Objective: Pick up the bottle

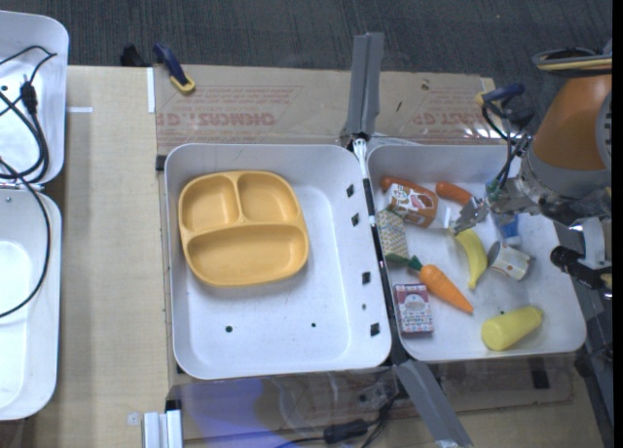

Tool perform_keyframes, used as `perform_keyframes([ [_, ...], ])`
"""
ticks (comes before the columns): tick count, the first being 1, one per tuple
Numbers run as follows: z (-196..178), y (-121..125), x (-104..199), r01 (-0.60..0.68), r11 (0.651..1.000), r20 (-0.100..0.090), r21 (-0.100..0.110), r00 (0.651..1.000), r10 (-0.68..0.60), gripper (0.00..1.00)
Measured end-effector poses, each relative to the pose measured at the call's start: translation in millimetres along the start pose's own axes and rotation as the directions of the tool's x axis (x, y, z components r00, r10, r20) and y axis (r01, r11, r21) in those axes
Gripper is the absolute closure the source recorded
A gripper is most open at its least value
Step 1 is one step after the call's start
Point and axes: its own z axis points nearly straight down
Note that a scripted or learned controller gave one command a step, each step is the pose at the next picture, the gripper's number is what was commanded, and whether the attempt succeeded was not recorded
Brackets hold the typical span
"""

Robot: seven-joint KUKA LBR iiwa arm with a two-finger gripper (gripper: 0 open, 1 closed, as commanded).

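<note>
— Where is the bottle [411, 202]?
— On its side in the right bin [560, 339], at the back. It lies near the gripper [470, 218], on the gripper's side facing the left bin [185, 271], and is not touching it.
— Is the gripper wide or narrow?
— I cannot tell; the view is too blurred. Nothing is visibly held.
— What else is near the gripper?
— A small carrot [454, 192] just behind it, between it and the bottle. A banana [473, 257] just in front. Farther forward, a larger carrot [446, 286], a red box [414, 309] and a yellow cylinder [511, 328].
</note>
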Motion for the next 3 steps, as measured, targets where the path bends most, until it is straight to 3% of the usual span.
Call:
perform_keyframes([
  [1,13,-21,-11,0.172,0.985,-0.001,-0.001,0.985,-0.172,0.0],
  [2,19,64,-15,0.087,0.996,-0.019,0.01,0.996,-0.087,0.0],
  [3,-80,62,-50,0.102,0.995,0.007,0.003,0.995,-0.102,0.0],
])
